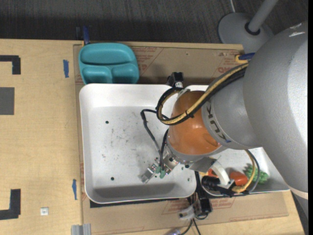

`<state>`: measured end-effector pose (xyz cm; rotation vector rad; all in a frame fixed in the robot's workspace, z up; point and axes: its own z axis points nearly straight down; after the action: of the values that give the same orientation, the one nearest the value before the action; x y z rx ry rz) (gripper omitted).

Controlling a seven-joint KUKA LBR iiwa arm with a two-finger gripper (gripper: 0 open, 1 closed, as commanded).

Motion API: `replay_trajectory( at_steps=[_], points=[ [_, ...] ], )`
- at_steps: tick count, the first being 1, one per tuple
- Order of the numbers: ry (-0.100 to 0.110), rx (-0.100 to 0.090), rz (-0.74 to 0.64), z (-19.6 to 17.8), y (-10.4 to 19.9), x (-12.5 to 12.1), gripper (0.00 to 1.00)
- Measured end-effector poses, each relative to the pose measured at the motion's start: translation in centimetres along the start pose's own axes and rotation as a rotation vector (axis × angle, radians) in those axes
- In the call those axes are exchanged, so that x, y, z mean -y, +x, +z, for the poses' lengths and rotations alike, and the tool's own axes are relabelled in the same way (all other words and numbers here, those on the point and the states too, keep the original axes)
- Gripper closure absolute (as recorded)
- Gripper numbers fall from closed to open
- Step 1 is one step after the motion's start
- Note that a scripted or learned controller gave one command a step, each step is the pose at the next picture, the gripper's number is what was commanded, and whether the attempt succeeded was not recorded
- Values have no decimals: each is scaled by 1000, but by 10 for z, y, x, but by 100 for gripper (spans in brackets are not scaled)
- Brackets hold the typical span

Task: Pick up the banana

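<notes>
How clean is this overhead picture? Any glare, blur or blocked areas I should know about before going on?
Camera view: lighting is even, with soft sheen on the left bin and no harsh glare. The arm looms close and soft-edged, covering most of the right bin. The gripper is small and slightly blurred. The floor along the top is dark.

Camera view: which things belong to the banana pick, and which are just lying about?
Job: end effector, low over the left bin.
Lying about: teal divided tray behind the bins; orange-red item and green item in the right bin.
</notes>
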<state>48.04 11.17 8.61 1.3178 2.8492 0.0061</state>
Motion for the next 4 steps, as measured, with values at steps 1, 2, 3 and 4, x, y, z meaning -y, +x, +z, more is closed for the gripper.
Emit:
replay_trajectory(
  at_steps=[1,2,3,4],
  points=[
    [-1,0,302,0,24,-77,0],
    [5,0,336,-108,75,-72,0],
    [3,-2,160,-2,78,-65,0],
    [5,-18,151,-12,88,-68,100]
  ],
)
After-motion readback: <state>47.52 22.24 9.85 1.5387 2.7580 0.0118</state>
